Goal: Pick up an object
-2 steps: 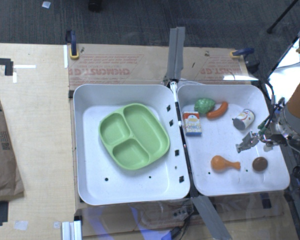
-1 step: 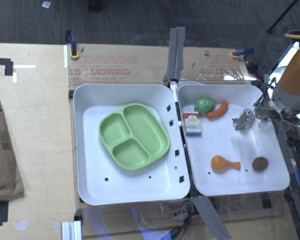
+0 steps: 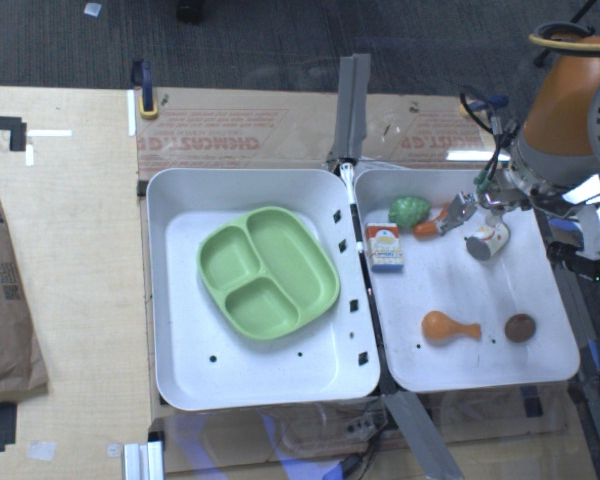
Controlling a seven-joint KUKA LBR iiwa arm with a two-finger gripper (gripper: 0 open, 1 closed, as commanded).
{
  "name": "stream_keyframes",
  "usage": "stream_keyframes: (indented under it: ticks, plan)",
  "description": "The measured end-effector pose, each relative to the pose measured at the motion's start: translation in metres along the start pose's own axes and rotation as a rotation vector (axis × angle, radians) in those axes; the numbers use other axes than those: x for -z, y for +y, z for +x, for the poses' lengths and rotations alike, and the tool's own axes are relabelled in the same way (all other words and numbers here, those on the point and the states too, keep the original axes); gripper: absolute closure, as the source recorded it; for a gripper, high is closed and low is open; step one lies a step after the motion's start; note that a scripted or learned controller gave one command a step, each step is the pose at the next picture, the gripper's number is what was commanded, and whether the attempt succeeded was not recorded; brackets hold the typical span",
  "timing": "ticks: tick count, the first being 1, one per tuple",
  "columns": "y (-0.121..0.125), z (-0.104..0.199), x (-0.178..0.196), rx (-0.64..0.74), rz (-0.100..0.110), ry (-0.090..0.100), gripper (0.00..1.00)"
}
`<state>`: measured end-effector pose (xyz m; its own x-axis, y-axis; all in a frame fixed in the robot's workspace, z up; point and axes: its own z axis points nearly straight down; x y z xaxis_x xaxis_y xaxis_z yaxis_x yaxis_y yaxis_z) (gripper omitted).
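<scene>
Grey arm (image 3: 555,158) w/ orange band, black cables, small metallic end effector (image 3: 463,213).

The green tray (image 3: 269,272) fills the left bin's middle. In the right bin (image 3: 540,368), items crowd the upper part; bare floor lies centre and along the lower edge.

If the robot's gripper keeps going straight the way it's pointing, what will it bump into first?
Probably the small orange carrot-like piece just ahead of the gripper, with the green leafy toy right behind it. Height is hard to judge from above, so it might pass over.
</scene>
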<state>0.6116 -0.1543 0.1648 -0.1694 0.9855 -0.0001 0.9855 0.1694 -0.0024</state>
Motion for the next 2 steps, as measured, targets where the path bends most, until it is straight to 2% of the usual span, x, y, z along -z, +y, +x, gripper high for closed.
stream_keyframes:
  ticks: [1,2]
  plan:
    - [-0.018,-0.065,-0.05,-0.006,0.001,0.003,0.0]
    - [0.047,-0.008,-0.021,-0.096,0.0,-0.001,0.0]
